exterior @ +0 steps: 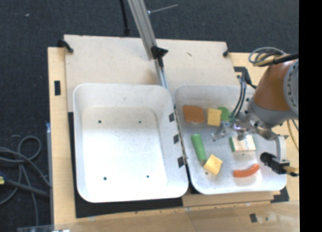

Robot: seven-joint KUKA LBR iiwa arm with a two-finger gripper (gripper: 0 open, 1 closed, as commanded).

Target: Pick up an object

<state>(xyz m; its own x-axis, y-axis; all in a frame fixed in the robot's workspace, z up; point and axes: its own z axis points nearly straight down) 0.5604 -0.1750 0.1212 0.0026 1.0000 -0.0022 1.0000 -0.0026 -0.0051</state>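
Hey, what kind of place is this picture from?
Probably a robotics lab bench for pick-up trials: a grey and orange arm reaches over two white bins, small toy-like objects lie in the right one, and loose cables trail on the carpet.

Matt white plastic bins (123,190) sit on a pale wooden bench (115,57).

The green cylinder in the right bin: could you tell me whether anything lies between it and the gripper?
Nothing visible does. The gripper hangs over the right bin, and the green cylinder lies to its left across bare bin floor. The yellow block sits below that path, the brown block above it.
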